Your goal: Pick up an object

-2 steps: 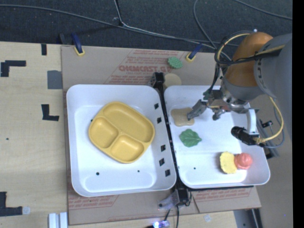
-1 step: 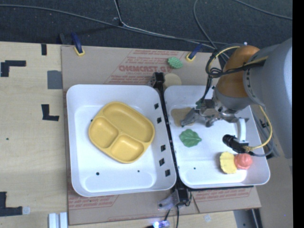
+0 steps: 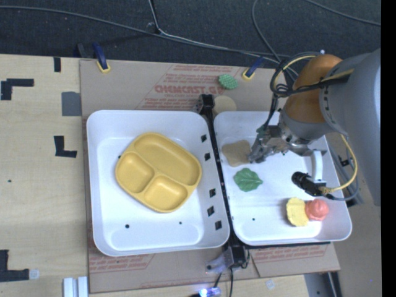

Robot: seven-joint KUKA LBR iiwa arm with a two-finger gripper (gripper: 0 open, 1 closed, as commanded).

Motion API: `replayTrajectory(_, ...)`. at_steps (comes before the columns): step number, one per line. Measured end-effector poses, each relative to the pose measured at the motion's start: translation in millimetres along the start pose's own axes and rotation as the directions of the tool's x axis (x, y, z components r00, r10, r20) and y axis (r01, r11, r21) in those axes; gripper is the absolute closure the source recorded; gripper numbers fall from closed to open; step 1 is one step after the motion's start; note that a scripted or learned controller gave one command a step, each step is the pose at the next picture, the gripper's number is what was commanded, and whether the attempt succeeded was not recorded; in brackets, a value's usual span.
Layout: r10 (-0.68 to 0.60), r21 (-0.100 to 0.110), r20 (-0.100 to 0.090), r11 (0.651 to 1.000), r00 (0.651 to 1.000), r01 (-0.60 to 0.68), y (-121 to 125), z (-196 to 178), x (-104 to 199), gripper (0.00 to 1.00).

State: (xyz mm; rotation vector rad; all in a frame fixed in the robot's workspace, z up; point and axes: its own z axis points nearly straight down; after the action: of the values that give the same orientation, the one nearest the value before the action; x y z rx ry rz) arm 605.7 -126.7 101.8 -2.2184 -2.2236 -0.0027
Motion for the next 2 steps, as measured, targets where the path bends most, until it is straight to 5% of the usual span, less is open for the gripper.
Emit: replayTrajectory(2,0.0,-0.002,0.001,1.0,1.0,0.0,10,-89,8,1.0)
